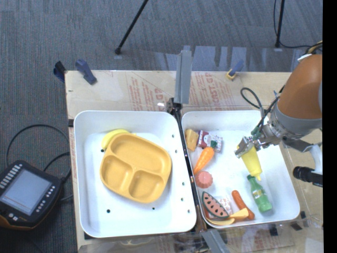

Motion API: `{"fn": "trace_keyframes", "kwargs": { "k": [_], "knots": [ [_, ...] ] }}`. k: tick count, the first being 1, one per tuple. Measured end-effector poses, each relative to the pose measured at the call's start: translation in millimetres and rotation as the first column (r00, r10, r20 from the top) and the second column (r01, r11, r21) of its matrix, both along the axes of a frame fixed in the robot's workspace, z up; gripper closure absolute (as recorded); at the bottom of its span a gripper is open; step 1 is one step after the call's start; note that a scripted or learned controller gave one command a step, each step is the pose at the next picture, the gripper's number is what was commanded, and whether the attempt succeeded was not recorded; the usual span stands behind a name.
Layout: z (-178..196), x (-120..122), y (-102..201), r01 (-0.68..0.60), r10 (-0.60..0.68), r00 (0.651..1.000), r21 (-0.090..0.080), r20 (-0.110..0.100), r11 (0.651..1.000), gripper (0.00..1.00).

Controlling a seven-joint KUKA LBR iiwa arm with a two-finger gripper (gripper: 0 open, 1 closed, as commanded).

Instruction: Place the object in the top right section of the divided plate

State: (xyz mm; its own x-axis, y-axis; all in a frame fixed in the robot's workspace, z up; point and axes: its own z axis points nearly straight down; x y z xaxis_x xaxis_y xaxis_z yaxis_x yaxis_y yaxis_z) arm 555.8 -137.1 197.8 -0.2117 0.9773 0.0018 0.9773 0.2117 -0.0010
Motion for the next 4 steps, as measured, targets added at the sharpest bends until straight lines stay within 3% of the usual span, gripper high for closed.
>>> {"fn": "trace_keyframes", "kwargs": {
  "k": [1, 2, 3, 4],
  "knots": [
    [0, 0, 0, 0.0, 0.0, 1.0, 0.0, 0.0, 1.0, 0.0],
    [64, -8, -1, -0.25, 0.25, 0.968, -0.003, 0.004, 0.968, 0.0],
    [-14, -33, 60, 0.045, -0.045, 0.999, 0.0, -0.008, 0.999, 0.0],
    [-12, -55, 111, 0.4, -0.4, 0.916, -0.003, -0.007, 0.916, 0.0]
  ]
}}
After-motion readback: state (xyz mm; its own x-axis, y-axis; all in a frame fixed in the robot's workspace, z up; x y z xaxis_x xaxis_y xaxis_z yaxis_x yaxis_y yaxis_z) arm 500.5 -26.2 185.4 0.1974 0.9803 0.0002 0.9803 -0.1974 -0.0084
